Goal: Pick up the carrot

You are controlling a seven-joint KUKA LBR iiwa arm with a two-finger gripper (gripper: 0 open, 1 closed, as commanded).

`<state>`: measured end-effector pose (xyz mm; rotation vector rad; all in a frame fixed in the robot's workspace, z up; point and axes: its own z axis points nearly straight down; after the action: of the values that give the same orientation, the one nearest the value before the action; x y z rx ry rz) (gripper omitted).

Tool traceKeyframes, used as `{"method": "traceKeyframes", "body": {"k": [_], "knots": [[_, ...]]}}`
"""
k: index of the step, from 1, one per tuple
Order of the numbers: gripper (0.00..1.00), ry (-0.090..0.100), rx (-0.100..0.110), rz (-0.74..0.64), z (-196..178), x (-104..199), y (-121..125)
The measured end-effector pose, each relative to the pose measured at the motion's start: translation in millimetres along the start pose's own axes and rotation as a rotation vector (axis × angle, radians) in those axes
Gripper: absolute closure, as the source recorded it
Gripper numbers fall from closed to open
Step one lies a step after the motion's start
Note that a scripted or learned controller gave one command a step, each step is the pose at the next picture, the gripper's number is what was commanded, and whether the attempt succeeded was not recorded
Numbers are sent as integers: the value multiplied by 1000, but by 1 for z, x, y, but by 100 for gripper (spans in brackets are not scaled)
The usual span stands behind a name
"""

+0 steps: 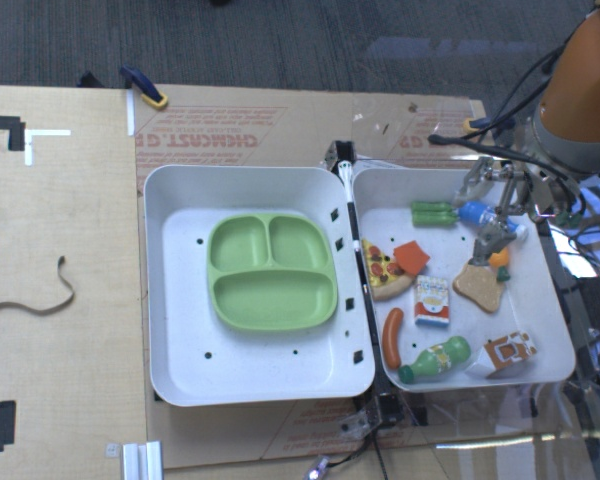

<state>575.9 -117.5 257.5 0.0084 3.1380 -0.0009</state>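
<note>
The right bin [550, 308] holds several toy foods. A small orange piece with a green end, which looks like the carrot [498, 260], lies at the upper edge of a toast slice [479, 288]. My gripper [494, 240] hangs straight above it, its metal tips at or just over the orange piece. Whether they touch it is unclear. A blue item [473, 213] and a green stalk-like piece [435, 213] lie just left of the gripper. An orange-red wedge [411, 258] lies further left.
In the right bin also lie a pizza slice [380, 268], a juice box [432, 300], a hot dog [393, 336], a green bottle [438, 358] and a brown box [508, 351]. The left bin [170, 348] holds a green divided plate [272, 271]. Cables trail at right.
</note>
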Motion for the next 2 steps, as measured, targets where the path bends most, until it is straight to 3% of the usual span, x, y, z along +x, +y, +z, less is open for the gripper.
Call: {"method": "traceKeyframes", "body": {"k": [1, 2], "knots": [[0, -1, 1, 160, 79, -31, -105], [0, -3, -1, 158, 163, -40, -103]]}}
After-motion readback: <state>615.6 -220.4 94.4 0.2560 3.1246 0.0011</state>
